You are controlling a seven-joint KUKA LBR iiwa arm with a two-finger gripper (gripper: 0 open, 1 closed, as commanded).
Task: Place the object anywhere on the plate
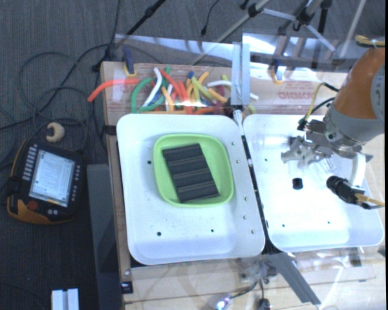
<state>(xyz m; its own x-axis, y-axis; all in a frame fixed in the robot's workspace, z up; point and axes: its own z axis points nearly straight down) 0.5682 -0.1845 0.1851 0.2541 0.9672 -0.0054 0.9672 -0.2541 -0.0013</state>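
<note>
A green square plate (pixel 160 173) sits in the middle of the left bin (pixel 181 237). On it lies a dark grey ribbed block (pixel 191 172), flat and slightly turned. My gripper (pixel 304 155) hangs over the upper part of the right bin (pixel 310 231), well to the right of the plate and apart from the block. Nothing shows between its metal parts. A small black piece (pixel 297 183) lies on the right bin's floor just below the gripper.
A heap of coloured cables (pixel 174 92) lies behind the left bin. A teach pendant (pixel 45 179) rests on the floor to the left. A black cylinder with a yellow lead (pixel 341 188) hangs off the wrist over the right bin.
</note>
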